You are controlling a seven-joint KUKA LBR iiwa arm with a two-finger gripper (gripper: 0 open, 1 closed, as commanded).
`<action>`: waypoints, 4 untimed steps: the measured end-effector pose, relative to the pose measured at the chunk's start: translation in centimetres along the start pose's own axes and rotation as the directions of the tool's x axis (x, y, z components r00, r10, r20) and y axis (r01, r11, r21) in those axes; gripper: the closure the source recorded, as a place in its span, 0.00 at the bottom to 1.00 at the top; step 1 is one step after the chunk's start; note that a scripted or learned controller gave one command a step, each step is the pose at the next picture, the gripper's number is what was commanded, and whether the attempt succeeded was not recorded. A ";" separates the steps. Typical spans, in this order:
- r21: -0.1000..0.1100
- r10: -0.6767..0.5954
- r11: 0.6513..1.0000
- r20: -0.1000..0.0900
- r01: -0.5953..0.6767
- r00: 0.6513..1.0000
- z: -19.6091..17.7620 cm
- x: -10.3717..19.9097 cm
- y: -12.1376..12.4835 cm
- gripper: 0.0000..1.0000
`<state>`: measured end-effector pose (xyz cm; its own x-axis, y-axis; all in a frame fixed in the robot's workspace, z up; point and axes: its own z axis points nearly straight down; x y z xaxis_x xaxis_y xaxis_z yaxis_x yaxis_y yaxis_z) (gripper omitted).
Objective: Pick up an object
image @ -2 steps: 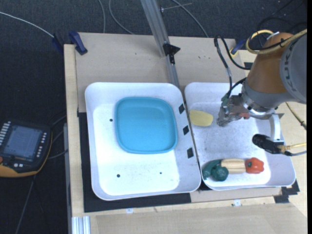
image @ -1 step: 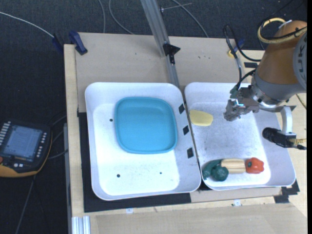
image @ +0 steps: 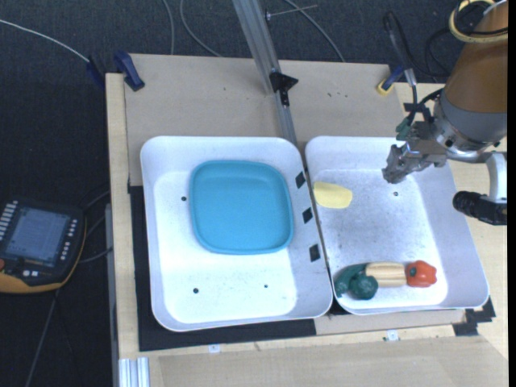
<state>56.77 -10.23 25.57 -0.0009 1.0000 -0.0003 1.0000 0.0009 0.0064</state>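
Yellow piece [image: 332, 195] lies left of the hand [image: 397, 170].

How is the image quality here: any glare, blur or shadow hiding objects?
Camera view: even lighting, soft shadows; the blue plate and yellow piece read clearly; the claw is small and slightly soft, its details indistinct; mild sheen on the right bin.

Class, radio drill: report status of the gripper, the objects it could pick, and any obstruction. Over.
Gripper over right bin, upper part, holding nothing. Yellow piece at bin's left wall; green, tan, red pieces along near edge. Blue plate in left bin. Nothing in the way.
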 end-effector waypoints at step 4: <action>0.007 -0.003 1.000 -0.001 0.003 1.000 2.4 19.8 1.9 1.00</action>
